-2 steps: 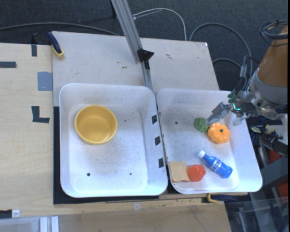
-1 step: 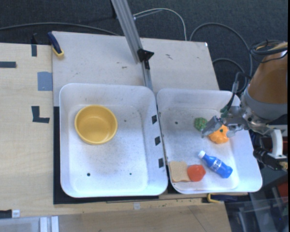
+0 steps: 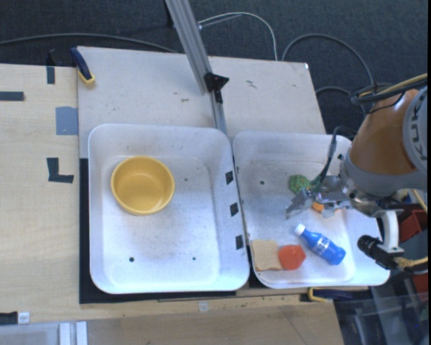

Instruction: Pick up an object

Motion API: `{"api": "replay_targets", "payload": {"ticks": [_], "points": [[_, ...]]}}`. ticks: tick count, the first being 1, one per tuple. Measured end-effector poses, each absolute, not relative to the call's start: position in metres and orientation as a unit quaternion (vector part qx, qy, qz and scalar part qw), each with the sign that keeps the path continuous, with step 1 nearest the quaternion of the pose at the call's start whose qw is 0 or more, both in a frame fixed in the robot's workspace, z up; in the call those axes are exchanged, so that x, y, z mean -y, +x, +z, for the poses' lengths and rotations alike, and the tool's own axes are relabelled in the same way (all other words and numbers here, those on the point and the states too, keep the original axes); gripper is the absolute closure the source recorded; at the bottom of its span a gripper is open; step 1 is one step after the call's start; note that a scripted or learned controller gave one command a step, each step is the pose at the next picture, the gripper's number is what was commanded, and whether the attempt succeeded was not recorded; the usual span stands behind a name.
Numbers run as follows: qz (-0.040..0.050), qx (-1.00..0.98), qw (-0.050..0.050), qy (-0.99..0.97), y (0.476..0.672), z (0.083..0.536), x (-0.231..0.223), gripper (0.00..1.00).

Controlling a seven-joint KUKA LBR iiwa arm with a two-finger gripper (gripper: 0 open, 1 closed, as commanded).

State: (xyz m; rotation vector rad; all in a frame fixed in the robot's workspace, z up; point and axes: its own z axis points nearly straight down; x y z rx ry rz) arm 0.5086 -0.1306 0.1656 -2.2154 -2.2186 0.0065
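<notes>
1. Gripper (image 3: pixel 299 205) sits low in the right bin (image 3: pixel 273 146) — whether open or closed, I cannot tell
2. Green object (image 3: pixel 299 184) lies just up-view of it, seemingly touching; blue bottle (image 3: pixel 321 244) lies down-view, tilted

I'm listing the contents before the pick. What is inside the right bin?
Inside the right bin: a blue bottle, a red object on a tan block, a green object. The end effector covers part of something orange.
</notes>
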Motion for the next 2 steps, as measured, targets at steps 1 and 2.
{"api": "replay_targets", "payload": {"ticks": [1, 2], "points": [[0.0021, 0.707, 0.003, -0.707, 0.506, 0.122, 0.128, 0.00], [0.0011, 0.708, 0.002, -0.706, 0.507, 0.134, 0.127, 1.00]]}}
